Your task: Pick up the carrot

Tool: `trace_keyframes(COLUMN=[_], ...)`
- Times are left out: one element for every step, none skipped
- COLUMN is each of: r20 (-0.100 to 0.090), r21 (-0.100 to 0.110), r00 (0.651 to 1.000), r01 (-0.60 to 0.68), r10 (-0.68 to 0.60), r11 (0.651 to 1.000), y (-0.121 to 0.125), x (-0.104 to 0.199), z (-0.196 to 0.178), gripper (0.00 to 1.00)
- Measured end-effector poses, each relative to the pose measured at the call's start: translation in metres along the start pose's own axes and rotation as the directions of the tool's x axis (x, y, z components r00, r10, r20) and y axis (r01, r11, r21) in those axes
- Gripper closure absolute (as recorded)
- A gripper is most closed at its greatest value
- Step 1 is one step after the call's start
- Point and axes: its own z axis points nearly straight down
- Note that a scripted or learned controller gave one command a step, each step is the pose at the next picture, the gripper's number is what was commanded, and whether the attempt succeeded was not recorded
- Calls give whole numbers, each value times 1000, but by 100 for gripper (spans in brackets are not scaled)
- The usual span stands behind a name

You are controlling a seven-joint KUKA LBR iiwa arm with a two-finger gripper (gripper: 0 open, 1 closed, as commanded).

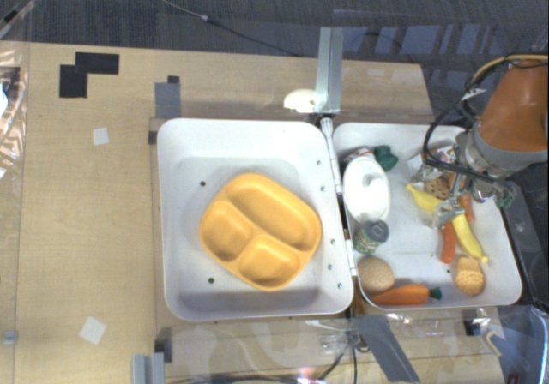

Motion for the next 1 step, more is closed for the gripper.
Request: trace_keyframes(r20=[-4], r21=[-1], r00=[982], r01=[-191], r10=[191], r11=[982], y=[45], x=[30], z=[0], gripper=[0])
